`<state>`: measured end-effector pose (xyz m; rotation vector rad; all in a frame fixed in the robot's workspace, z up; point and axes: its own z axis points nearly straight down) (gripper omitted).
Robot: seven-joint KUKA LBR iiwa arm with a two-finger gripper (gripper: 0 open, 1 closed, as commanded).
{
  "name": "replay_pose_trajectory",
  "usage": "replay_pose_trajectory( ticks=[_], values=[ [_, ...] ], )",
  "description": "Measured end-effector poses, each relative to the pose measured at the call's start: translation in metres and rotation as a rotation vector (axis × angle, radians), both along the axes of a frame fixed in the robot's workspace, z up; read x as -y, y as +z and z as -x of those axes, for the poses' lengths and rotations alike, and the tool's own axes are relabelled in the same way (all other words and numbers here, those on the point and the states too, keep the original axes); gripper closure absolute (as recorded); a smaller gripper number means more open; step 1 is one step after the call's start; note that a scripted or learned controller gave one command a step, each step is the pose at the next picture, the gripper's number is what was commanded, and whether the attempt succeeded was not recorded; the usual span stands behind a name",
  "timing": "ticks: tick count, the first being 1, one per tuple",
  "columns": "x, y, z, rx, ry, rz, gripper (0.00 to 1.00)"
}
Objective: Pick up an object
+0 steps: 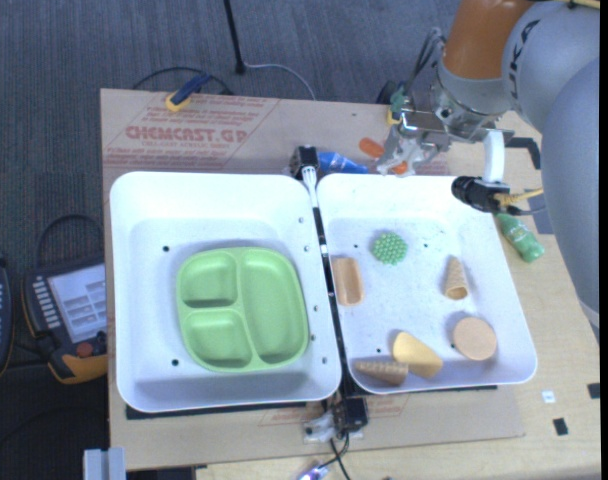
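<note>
Right bin (504, 363): green ball (389, 248), tan cylinder (347, 280), small cone (455, 278), round disc (474, 337), wedge (416, 353), ridged cone (381, 371). Gripper (402, 161) above far rim, clamped on nothing visible; finger spacing impossible to tell. Likely failures: ball rolling away, rim collision.

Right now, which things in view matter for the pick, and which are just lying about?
For the pick, in the right bin:
gripper
green spiky ball
tan roll
small cone
round disc
yellow wedge
brown cone

Lying about:
green divided tray in the left bin
green bottle
</note>
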<state>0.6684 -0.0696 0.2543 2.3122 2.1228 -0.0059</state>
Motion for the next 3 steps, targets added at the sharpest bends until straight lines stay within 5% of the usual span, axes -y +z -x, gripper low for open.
replay_pose_trajectory(
  ticks=[2, 3],
  values=[
    [0.000, 0.019, 0.000, -0.001, 0.001, 0.004, 1.00],
    [-0.013, -0.011, 0.097, -0.001, -0.133, -0.004, 1.00]
  ],
)
